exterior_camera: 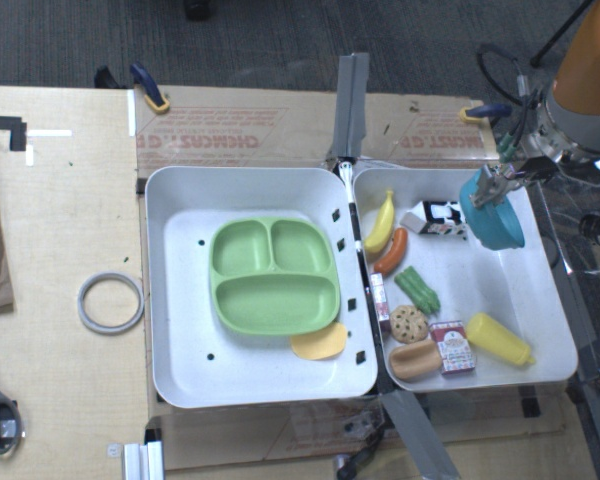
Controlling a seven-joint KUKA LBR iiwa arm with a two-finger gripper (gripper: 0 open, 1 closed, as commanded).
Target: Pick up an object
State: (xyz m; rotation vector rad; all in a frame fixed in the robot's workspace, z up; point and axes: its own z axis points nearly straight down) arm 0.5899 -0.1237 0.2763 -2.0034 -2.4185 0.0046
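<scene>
My gripper (pixel 492 185) hangs over the back right corner of the right bin (pixel 550 298). Its fingers are shut on the rim of a blue cup (pixel 494 221), which tilts below them over the bin floor. Beside the cup, to the left, lies a small black-and-white carton (pixel 440 218). A banana (pixel 382 223) and an orange-red sausage (pixel 391 251) rest along the bin's left wall. Toward the front are a green vegetable (pixel 417 290), a cookie (pixel 408 322), a red box (pixel 453 348), a yellow bottle (pixel 498 338) and a bun (pixel 412 361).
The left bin (pixel 170 268) holds a green divided plate (pixel 275 275) and a yellow chip (pixel 318 344). A grey ring (pixel 110 301) lies on the bench at left. A metal bar (pixel 350 108) stands behind the bins' shared wall. Cables crowd the right edge.
</scene>
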